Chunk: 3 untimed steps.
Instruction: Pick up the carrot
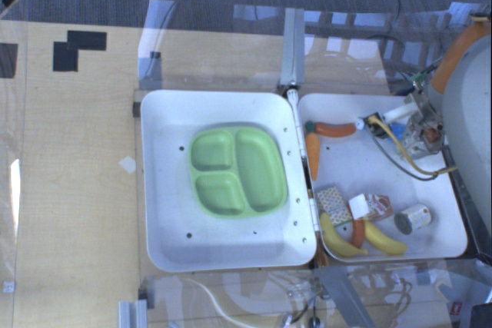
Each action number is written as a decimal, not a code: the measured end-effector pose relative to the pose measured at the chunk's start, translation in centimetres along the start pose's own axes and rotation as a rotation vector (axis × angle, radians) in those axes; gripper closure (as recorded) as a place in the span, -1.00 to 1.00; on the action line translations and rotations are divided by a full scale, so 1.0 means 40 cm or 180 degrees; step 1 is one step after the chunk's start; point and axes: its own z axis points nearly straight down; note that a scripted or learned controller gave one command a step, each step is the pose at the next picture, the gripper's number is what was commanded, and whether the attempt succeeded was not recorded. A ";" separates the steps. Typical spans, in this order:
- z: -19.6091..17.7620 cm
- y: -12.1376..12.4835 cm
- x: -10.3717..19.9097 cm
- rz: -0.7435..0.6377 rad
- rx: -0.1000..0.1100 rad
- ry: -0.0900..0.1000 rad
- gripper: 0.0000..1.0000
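Carrot (pixel 312 155) hugs the right bin's (pixel 453 246) 9 o'clock wall beside a sausage (pixel 333 130); pincer (pixel 425 128), state unclear, could jam the wall or snag the sausage.

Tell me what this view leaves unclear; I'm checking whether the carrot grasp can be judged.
- Gripper: its jaws are lost among cables and brackets, so their state is unreadable.
- Carrot: lies against the right bin's left wall; its far side is hidden.
- Sausage: partly covered by two bananas.
- Small can: label too small to read.
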 end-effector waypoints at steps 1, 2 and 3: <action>0.022 -0.022 -0.100 0.0087 0.0000 0.0005 1.00; -0.165 -0.019 -0.087 0.0087 0.0001 0.0001 1.00; -0.250 -0.224 -0.105 0.0089 0.0009 -0.0004 1.00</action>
